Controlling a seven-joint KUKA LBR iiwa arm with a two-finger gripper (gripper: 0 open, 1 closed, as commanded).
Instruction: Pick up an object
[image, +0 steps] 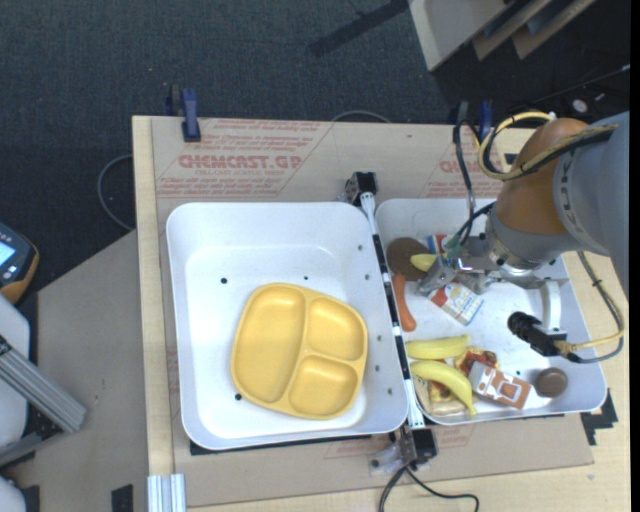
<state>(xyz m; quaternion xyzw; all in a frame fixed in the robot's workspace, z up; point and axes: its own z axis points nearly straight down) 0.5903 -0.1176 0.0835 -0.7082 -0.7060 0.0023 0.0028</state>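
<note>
Camera view looks down on the desk (150, 300), where two shallow white bins sit side by side. The left bin (200, 260) holds a yellow divided plate (300, 350), lying flat near its middle. The grey arm (590, 190) reaches in from the right, and its gripper (440, 280) is low over the upper part of the right bin (575, 290). Whether the gripper is open or closed cannot be told from this angle, and nothing can be seen held in it. A small white packet (461, 302) lies just beside the gripper on its lower right, tilted. A brown round object (403, 254) rests just to the gripper's upper left, near the wall shared with the other bin. An orange stick (402, 303) lies along that same wall below it. Towards the near end of the right bin, two bananas (440, 348) lie close together, the lower one across a pale flat item (447, 403). A red and brown box (497, 384) is just to their right. A brown ball (550, 381) sits near the bin's near right corner, apart from the gripper.
</note>
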